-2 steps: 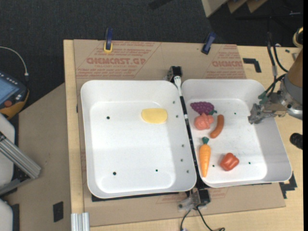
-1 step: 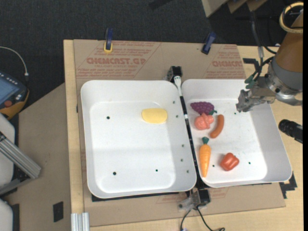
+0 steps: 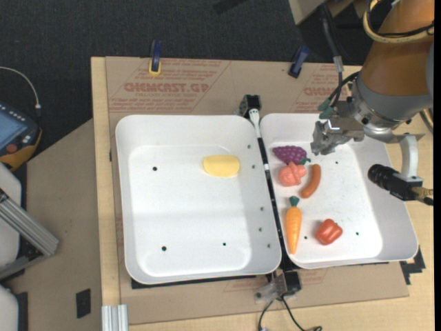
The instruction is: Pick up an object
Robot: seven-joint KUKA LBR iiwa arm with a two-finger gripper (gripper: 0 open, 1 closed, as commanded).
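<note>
Jaw state cannot be told; the gripper (image 3: 325, 143) is blurred, poised just right of the purple grapes (image 3: 289, 154).

We look down from one fixed camera above the counter (image 3: 207, 81), at a slant, taking in both white bins (image 3: 131, 185) from moderate height.

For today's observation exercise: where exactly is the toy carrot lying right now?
The carrot lies in the right bin, close to its left wall near the front, leaf end pointing away, with the red pepper to its right and the sausage just beyond it.
</note>
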